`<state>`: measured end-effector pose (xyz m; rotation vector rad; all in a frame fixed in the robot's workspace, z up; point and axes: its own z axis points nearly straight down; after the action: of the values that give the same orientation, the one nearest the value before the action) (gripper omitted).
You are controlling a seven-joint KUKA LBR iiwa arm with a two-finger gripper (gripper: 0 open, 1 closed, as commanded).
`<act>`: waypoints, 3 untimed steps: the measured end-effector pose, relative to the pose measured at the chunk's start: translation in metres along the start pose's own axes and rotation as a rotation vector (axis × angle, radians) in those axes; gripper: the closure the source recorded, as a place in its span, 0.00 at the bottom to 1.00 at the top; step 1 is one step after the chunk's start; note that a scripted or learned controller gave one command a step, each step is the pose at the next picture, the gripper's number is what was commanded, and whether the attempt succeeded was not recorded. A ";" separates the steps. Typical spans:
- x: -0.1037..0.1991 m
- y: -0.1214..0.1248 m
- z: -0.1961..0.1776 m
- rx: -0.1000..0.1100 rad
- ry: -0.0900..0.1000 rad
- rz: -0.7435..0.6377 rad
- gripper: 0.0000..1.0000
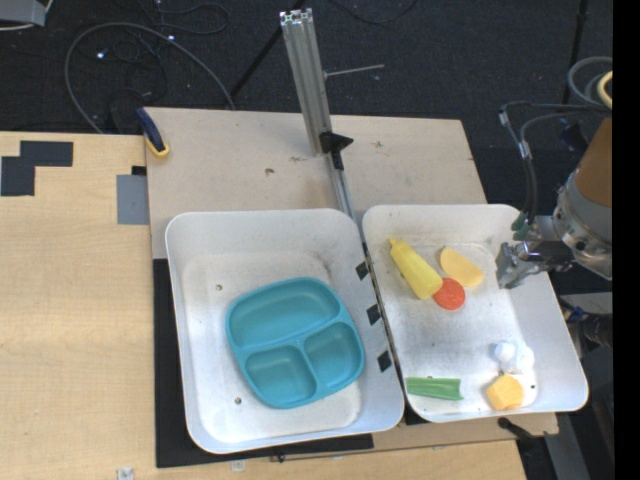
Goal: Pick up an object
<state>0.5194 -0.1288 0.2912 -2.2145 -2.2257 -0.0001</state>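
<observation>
The gripper [512, 265] is being held at the right rim of the right bin [400, 230], low over its edge, with the arm [600, 198] reaching in from the right. Whether it is apart or together cannot be told at this size, and nothing is being seen between its tips, so no object is being counted as held.

The candidate objects are all being kept in the right bin. A yellow bottle [414, 269] is lying slanted near the bin's upper middle, with a yellow piece [462, 266] just beside it and a red ball [450, 295] touching or nearly touching both. This cluster is being judged the nearest target, since it lies close to where the gripper is waiting. A green piece [434, 389], a small white thing [504, 352] and an orange block [506, 393] are being left along the bin's near edge, well apart from the cluster.

The left bin [200, 258] is being occupied by a blue divided tray [294, 342], lying flat and tilted in plan. The pick is being judged as not yet made.
</observation>
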 end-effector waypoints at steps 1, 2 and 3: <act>0.047 0.006 0.020 0.002 0.000 0.001 1.00; 0.101 0.028 0.029 0.001 0.000 0.000 1.00; 0.145 0.039 0.049 0.004 0.000 0.001 1.00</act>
<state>0.5574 0.0165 0.2427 -2.2142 -2.2225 0.0049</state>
